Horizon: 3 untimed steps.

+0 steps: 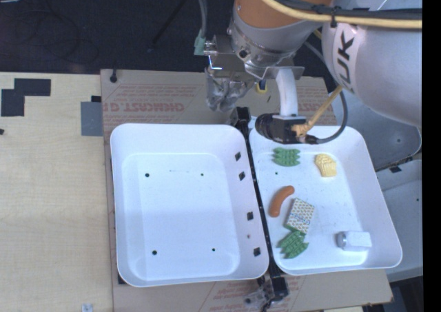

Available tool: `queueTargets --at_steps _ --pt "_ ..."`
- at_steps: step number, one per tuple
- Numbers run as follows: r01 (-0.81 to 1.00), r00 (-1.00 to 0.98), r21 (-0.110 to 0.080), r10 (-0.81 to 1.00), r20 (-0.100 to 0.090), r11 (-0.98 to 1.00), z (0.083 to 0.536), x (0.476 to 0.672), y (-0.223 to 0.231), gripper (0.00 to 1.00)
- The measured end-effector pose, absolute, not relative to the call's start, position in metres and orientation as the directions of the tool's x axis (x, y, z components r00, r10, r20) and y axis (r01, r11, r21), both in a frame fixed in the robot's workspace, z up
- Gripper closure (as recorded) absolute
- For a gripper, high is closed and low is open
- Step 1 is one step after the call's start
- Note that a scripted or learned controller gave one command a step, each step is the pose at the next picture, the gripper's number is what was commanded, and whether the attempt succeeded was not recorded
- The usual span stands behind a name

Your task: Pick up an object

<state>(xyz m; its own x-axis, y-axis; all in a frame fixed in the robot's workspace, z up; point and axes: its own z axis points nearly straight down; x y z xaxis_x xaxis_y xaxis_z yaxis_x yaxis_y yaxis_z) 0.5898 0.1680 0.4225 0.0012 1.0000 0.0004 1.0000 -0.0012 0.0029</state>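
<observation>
- Objects for picking all lie in the right bin [372, 166]: a sausage-shaped orange piece [281, 200] near its middle, a patterned square block [300, 215] just beside it, two green knobbly pieces [286, 158] [293, 243] — one toward the top, one toward the bottom — a small yellow ridged piece [326, 164] at upper right, and a white-and-grey chunk [353, 240] at lower right.
- Nothing looks lifted yet; every piece rests on the bin floor, so the pick itself seems wholly ahead.
- Above the bins' top edge, upper centre of the frame, hangs the gripper [224, 95]; it is blurred and dark against the board, and whether it is spread or pressed together I cannot tell.
- Both bins are smooth, glossy white plastic with rounded corners; the left bin [131, 166] has small dark dots on its floor.
- They sit on a brown printed board [158, 97] on the pale wood table [48, 200].
</observation>
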Motion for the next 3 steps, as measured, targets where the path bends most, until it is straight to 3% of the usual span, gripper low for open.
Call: queueTargets --at_steps 1,2,3 --pt "1.000 -0.006 -0.005 1.000 -0.001 0.005 0.393 0.644 0.211 1.00" --pt "1.000 -0.003 -0.005 1.000 -0.001 0.003 0.380 0.644 0.245 1.00" --pt "1.000 -0.001 -0.008 1.000 -0.004 0.001 0.334 0.643 0.244 1.00"
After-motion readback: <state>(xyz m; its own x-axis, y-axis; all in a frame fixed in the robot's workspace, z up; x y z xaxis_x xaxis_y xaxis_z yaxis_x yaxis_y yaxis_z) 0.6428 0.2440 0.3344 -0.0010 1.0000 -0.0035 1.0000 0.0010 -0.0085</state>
